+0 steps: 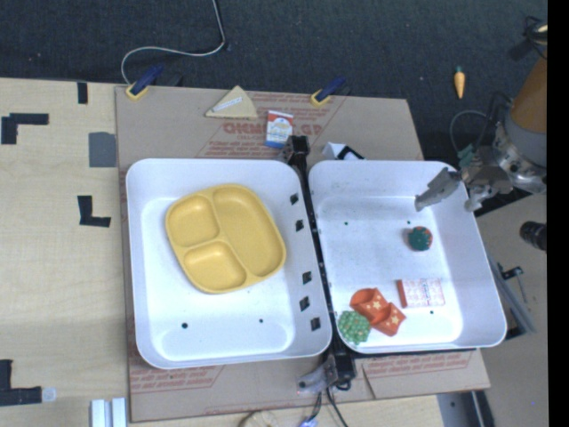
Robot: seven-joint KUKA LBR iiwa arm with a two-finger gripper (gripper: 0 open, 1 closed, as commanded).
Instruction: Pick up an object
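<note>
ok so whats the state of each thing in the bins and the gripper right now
gripper: open, holding nothing, over the right bin's far right corner
yellow divided plate: flat, right way up, in the left bin
small green ball: loose in the right bin, apart from the gripper
red object: lying near the front wall, touching the green textured object
white card: lying flat

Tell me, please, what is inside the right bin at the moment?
The right bin holds a small dark green ball, a white packet, an orange-red item and a green item. Anything beneath them is hidden.
</note>
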